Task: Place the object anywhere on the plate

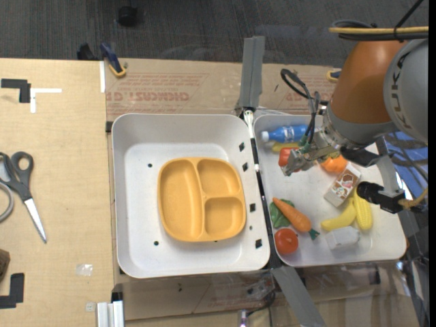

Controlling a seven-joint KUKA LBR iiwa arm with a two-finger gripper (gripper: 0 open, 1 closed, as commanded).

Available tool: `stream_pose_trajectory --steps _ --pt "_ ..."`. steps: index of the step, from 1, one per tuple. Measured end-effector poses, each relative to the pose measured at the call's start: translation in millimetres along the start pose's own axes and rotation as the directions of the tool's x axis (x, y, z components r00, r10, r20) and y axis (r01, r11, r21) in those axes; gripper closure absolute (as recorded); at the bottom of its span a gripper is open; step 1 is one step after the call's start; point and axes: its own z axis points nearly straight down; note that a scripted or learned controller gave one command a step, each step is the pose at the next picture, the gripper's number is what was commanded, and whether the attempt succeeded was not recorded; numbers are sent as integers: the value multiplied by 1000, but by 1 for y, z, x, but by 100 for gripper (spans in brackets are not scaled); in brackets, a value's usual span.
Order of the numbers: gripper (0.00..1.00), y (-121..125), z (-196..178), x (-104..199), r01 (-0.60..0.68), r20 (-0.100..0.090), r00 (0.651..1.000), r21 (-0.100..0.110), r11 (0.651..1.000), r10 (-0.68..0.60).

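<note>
The yellow plate [201, 199] is seen centred in the left bin [129, 182] with bare floor around it, while the gripper [297, 161], its grip state unclear, is poised by the carrot [293, 213] in the crowded right bin [388, 247].

The arm [381, 80] runs off the right edge, its upper links out of frame. Its wrist covers part of the right bin [381, 254], hiding the far end of a blue-capped bottle [283, 134] and most of an orange object [334, 163] behind the gripper [294, 161], whose finger spacing is too small to make out. On the worktop [54, 182], a coiled cable [5, 203] and dark brackets are cut by the left edge. The print on a small carton [342, 185] is unreadable.
</note>
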Motion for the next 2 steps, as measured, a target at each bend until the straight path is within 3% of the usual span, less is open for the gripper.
stream_pose_trajectory --steps 1,2 --pt "100 -33 15 81 218 -2 976 0 976 -218" --pt "0 -33 15 81 218 -2 976 -1 976 -218"
